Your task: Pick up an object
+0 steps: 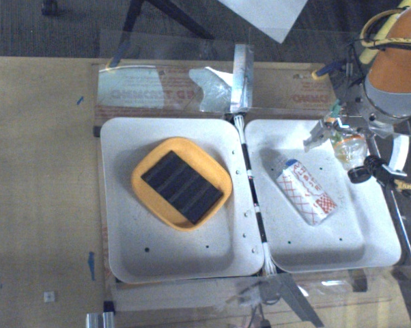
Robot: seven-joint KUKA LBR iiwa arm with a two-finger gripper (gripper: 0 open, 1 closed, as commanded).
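A white packet with red print (306, 191) lies aslant in the middle of the right bin (376, 251). A yellow-orange dish-shaped thing with a black ribbed top (181, 183) rests in the left bin (123, 251). My gripper (334, 134) hangs over the far right corner of the right bin, beyond and to the right of the packet. A small clear wrapped item with orange and green in it (347, 146) sits right against the gripper. I cannot make out whether the item is gripped or only lies beneath.
The grey arm with its orange band (394, 74) and cables covers the right bin's far right edge. A black knob (360, 174) juts out below the wrist. A metal divider (242, 80) and taped plastic stand behind the bins.
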